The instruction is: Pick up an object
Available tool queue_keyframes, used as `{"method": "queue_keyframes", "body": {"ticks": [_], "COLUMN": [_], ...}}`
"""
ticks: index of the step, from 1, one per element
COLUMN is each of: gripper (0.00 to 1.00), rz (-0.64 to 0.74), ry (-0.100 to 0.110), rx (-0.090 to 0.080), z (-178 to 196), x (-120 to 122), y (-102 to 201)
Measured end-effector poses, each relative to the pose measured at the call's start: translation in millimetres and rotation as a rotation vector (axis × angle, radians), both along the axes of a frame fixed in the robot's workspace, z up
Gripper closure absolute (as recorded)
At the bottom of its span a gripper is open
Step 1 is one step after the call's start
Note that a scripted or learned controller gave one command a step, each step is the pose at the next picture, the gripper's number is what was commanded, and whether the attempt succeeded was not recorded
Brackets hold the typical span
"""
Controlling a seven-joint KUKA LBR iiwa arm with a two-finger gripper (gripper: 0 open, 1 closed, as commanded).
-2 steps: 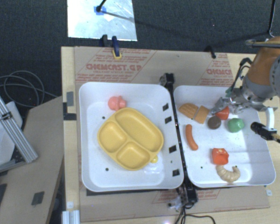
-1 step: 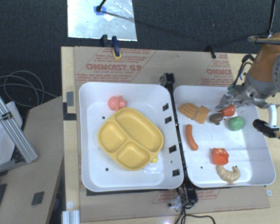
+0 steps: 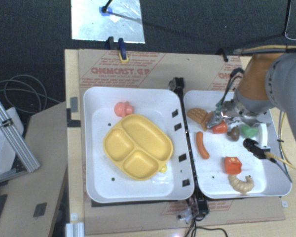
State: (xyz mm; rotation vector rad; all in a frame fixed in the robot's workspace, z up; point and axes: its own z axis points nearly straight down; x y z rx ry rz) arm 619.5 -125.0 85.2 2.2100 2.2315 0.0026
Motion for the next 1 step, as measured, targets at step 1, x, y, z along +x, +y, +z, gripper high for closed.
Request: {"method": "queue_keyframes", "body": {"ticks": [1], "gripper": [1.0], "rz": [0.001], "ry": [-0.006], "rx": [0.002], "z": [105.7], "x": [-28.8], "y": [64.4]}}
